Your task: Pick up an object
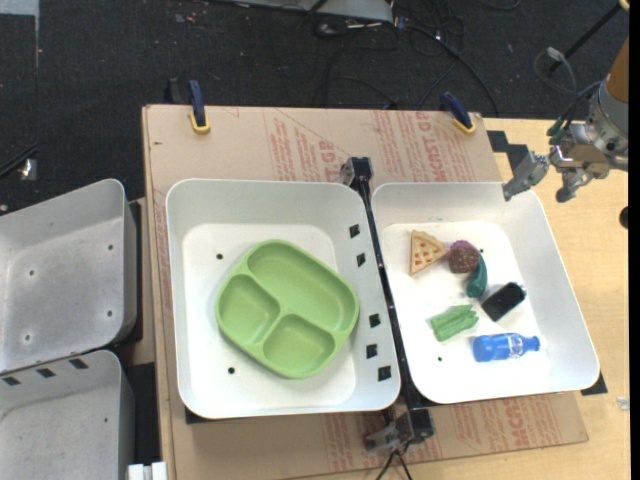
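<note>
End effector [548,178], spread open and empty at the right bin's [560,368] one o'clock corner, is best lowered squarely over one isolated object.

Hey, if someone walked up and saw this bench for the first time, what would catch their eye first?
Probably the big green divided plate, filling the middle of the left bin. Next, the colourful cluster in the right bin: a blue bottle nearest the front, a waffle-patterned wedge toward the back. The tool hangs above that bin's far right corner.
</note>
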You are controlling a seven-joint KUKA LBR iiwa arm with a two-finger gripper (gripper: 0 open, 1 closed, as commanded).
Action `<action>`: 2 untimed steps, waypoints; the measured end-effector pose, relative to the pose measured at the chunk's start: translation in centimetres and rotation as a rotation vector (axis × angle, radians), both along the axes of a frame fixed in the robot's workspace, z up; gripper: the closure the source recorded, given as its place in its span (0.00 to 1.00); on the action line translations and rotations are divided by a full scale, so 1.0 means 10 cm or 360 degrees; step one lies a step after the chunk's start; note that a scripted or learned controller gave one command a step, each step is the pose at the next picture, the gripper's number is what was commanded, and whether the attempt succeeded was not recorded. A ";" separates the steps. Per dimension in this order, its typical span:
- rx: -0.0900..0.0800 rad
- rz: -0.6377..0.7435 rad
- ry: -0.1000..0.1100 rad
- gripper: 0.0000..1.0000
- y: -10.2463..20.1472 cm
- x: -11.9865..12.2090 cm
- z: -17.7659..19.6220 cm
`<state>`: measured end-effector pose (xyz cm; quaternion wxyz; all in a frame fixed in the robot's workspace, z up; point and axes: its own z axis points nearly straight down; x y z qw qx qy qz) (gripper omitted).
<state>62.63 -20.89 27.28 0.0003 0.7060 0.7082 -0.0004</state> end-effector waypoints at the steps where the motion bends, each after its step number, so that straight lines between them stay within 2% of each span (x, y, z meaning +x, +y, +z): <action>1: 0.0000 0.0000 0.0000 0.00 0.00 0.00 0.00; 2: 0.0003 0.0000 0.0007 0.00 0.08 0.04 -0.59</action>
